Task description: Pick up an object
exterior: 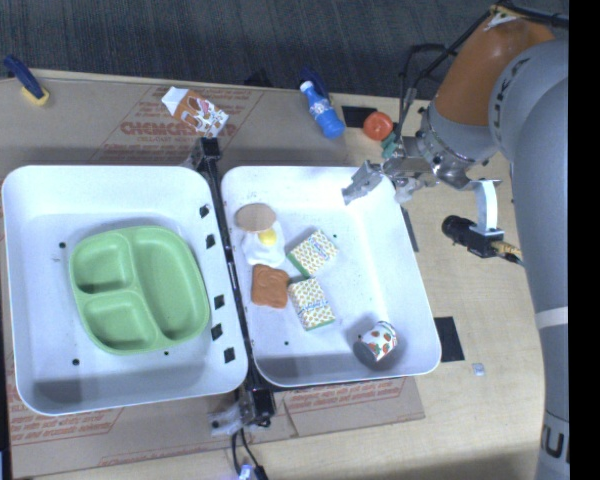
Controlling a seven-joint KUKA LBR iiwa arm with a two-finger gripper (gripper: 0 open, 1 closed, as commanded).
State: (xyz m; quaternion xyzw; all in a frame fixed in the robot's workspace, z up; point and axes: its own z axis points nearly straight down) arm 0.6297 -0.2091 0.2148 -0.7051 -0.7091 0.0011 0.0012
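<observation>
The arm's jaws (365, 183) hung over the right white bin's (405, 298) far corner, gripping nothing; whether they stood apart I could not tell. Likely poised to descend. That bin held candidates: two patterned green-and-yellow packets (313, 252), a brown toast-like slab (270, 286), a fried-egg toy (263, 238) and a small speckled white cup (377, 343). The left white bin (30, 268) carried a green divided plate (138, 288).

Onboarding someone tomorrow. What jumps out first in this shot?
The green tray lying in the left bin is the brightest thing. Next, the cluster in the right bin: two patterned boxes, a brown piece and a small cup near the front. The grey arm with its orange band comes in from the right, its pincer over the right bin's far corner.
</observation>
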